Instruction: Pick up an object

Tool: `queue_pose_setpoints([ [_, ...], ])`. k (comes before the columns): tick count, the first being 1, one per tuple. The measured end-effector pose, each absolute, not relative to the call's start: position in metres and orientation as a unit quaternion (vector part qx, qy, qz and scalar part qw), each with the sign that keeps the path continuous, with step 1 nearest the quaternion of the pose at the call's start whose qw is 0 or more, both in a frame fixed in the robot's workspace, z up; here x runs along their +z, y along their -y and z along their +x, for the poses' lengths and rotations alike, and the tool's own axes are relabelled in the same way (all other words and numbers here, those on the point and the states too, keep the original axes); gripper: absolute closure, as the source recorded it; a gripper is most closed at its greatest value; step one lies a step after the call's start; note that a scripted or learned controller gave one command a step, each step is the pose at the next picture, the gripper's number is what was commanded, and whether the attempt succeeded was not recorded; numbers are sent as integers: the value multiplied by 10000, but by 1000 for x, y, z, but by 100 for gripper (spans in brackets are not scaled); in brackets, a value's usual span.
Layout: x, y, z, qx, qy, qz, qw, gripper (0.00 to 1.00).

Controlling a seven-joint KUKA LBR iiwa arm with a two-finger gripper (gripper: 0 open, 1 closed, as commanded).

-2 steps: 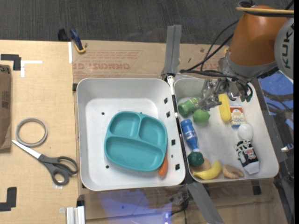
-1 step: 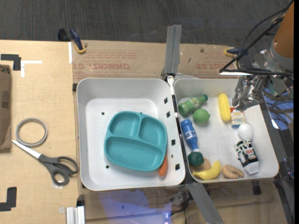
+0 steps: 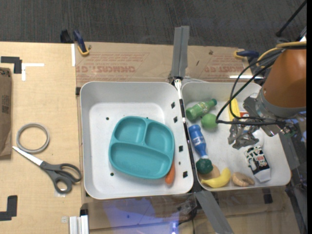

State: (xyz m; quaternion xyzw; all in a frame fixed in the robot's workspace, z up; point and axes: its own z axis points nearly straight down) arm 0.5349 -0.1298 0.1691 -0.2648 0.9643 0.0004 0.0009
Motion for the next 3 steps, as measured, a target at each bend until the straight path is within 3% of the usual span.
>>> queue_pose_setpoints([
  [1,94,107,503,7,-9470,-3211,8,100],
  [2,92,105,495,-3,-9700,-2430,19,100],
  [3,176,184,509,-2,-9758,-2186,18,100],
])
